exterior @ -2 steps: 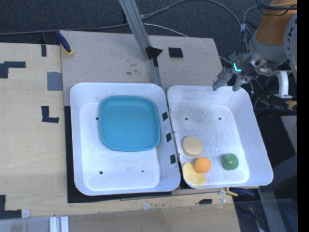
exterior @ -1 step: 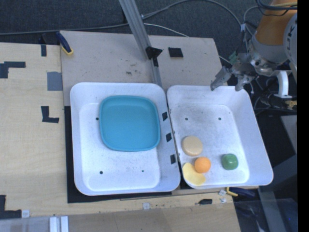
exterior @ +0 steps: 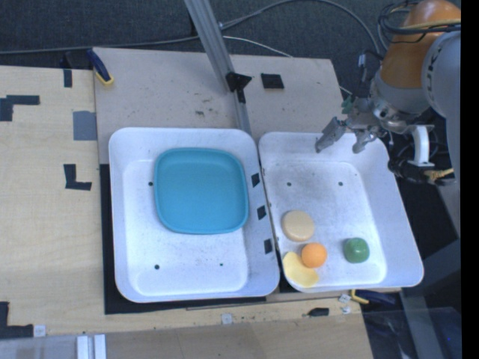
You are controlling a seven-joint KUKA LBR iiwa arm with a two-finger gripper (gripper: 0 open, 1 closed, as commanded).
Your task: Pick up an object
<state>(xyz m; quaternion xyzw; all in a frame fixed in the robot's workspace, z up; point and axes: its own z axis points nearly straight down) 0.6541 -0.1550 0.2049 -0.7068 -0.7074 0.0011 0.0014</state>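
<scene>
Near the front of the right bin (exterior: 374, 200) lie a beige round piece (exterior: 298, 225), an orange ball (exterior: 313, 255), a yellow piece (exterior: 299, 273) and a green round object (exterior: 356, 250). My gripper (exterior: 344, 140) hangs over the bin's far edge, well behind these objects. Its two fingers stand apart, open, with nothing between them.
The left bin (exterior: 131, 223) holds a blue square plate (exterior: 200, 189). A grey metal pole (exterior: 217, 43) slants up from the gap between the bins at the back. Cables hang by the arm at the right.
</scene>
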